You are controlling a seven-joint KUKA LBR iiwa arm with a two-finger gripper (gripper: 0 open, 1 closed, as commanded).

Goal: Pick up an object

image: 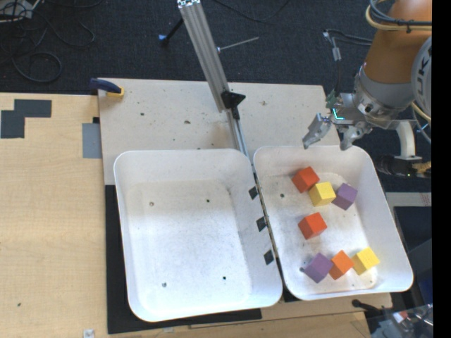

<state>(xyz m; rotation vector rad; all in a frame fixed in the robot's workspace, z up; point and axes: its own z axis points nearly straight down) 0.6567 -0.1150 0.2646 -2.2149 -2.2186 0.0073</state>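
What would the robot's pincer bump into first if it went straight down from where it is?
Probably the far rim of the right bin. The pincer hangs open just above that edge, short of the orange cube, though depth is hard to judge.

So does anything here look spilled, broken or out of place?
Nothing stands out. All seven blocks sit inside the right bin, none tipped over its rim, and the gripper hangs above that bin's far edge with nothing between its open fingers.
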